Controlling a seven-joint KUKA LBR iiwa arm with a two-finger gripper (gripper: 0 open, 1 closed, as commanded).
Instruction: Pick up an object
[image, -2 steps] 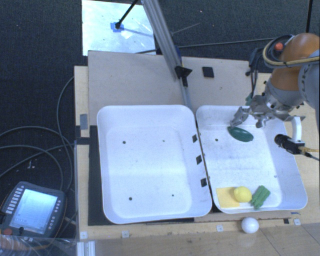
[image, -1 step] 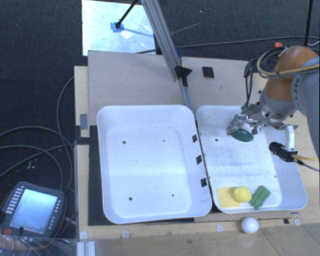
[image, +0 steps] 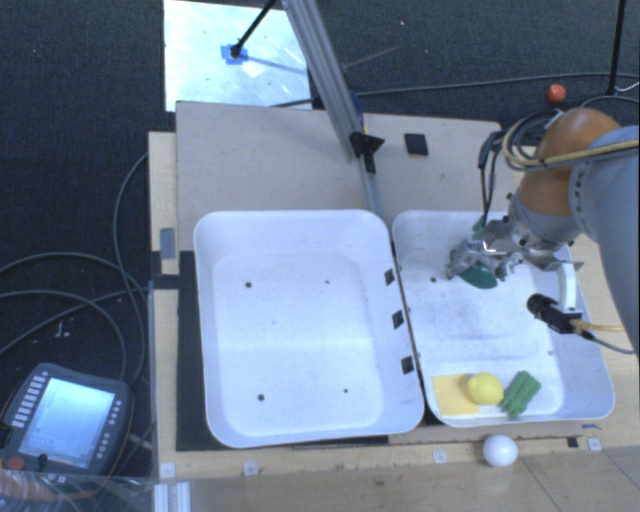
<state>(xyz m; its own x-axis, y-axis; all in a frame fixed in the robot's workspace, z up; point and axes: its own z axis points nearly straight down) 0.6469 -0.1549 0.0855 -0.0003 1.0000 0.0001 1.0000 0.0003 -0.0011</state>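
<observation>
Pincer (image: 478, 262) is hovering low in the right white plastic bin (image: 455, 320), over a small teal object (image: 484, 278) — grip state unclear; yellow lemon-like ball (image: 485, 388) is lying well apart, near the front wall.

arm (image: 610, 190) cut off at right edge

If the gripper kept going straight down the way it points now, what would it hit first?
Most likely the teal object right at the gripper tip, in the right bin. Depth is hard to judge from above, so it may already touch it; beneath lies the bin floor.
</observation>
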